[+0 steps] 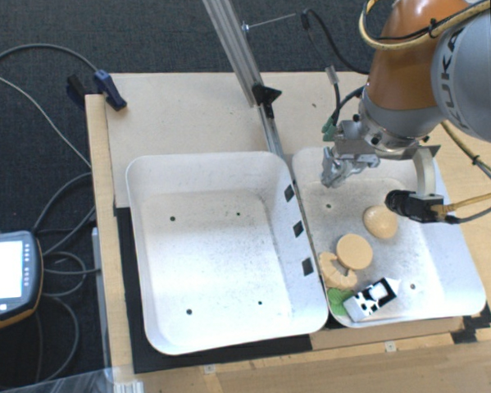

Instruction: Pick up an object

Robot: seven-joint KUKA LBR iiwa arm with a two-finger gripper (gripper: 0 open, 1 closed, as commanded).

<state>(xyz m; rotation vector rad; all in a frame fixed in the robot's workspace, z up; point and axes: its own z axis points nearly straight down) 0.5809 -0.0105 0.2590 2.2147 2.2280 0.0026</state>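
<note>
Hovering before you, the grey two-finger gripper (336, 172) near the right white bin's (447, 284) far-left corner, its opening indiscernible, nothing visibly held, round tan disc (354, 251) towards the near edge, beige rounded lump (381, 222) mid-bin

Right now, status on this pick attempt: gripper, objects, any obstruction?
Gripper over far end of right bin, nothing seen between its fingers. Tan round pieces and black-white item lie at near end, untouched. Path looks clear.

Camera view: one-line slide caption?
KUKA arm's claw hangs over the right bin's far end; tan items and a black-and-white box lie nearer.
</note>
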